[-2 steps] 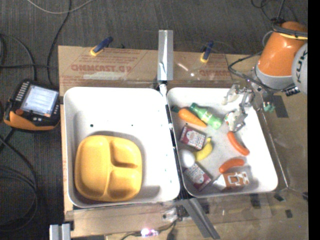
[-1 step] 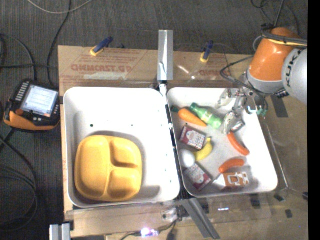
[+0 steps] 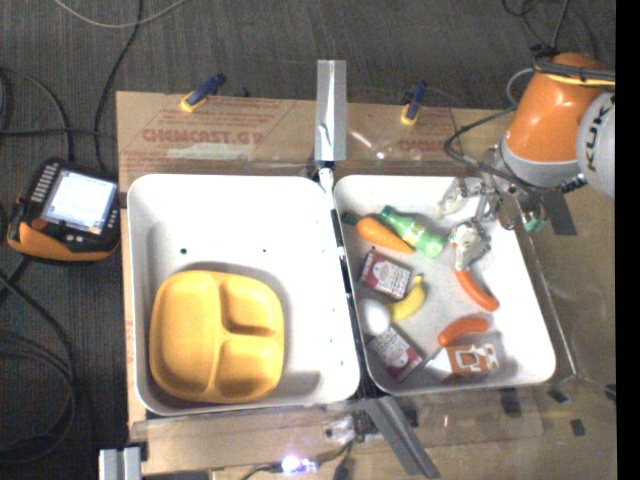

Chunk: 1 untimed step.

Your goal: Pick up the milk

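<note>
Item: milk [image 3: 472,358], a small orange-and-white carton lying flat in the right bin [image 3: 545,343], at its near corner, just below a sausage [image 3: 464,329]. Gripper [image 3: 470,230]: hovers over the bin's far side, well apart from the milk, beside a green bottle [image 3: 410,230]; nothing visible in its grasp, posture not discernible. Risk: the adjacent sausage may be nudged or taken by mistake, and the flat carton near the wall may slip.
</note>
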{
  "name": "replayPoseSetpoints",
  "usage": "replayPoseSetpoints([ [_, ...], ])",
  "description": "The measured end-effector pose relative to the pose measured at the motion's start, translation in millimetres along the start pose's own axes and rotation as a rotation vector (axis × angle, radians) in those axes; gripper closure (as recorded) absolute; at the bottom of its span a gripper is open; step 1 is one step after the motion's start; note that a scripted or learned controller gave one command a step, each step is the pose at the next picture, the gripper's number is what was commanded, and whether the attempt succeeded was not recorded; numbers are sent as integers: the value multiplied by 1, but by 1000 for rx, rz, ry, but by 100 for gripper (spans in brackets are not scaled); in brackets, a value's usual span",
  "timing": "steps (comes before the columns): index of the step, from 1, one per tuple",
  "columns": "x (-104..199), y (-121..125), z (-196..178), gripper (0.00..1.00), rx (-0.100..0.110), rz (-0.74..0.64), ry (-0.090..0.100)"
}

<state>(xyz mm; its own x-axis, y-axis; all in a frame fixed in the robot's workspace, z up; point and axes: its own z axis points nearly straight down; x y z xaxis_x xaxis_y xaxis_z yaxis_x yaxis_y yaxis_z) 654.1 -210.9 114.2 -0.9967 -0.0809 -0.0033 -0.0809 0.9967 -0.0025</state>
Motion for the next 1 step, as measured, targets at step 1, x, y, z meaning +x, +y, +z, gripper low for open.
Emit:
replayPoseSetpoints([
  [1, -15, -12, 17, 0, 0, -65, -1],
])
